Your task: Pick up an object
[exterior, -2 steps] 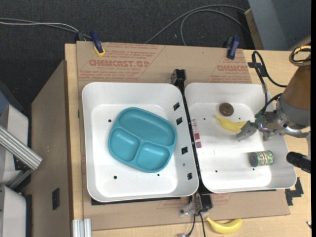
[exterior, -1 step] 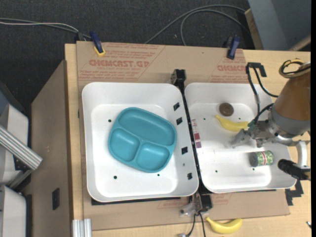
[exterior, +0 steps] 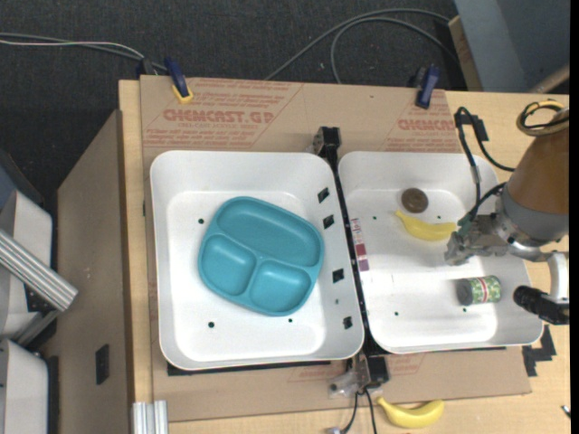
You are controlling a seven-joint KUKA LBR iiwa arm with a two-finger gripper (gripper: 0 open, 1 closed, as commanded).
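Bins sit side by side on a tabletop (exterior: 99, 242) covered with brown cardboard. The left bin (exterior: 172, 206) carries a teal divided plate (exterior: 261, 255), which lies a little toward that bin's near right part, with three compartments facing up. The right bin (exterior: 398, 319) carries three small things. A round brown object (exterior: 414, 199) rests near the bin's far edge, about midway across. A banana (exterior: 425, 229) lies just in front of it, curved, its right end reaching toward the arm's tip. A small green can (exterior: 478, 290) lies on its side near the bin's near right corner, apart from the banana.

The arm (exterior: 543, 183) comes in over the right edge of the right bin, its orange band high and its grey wrist below. Its gripper (exterior: 460, 245) hangs low over the bin floor, just beside the right end of the banana and a little beyond the can. I cannot tell whether the jaws are spread or pressed together; the wrist hides them, and nothing can be seen held between them.

A second banana (exterior: 412, 412) lies on the tabletop beyond the near edge of the right bin. Blue clamps (exterior: 178, 80) grip the cardboard's far edge, and dark cables (exterior: 362, 34) loop across the floor behind.
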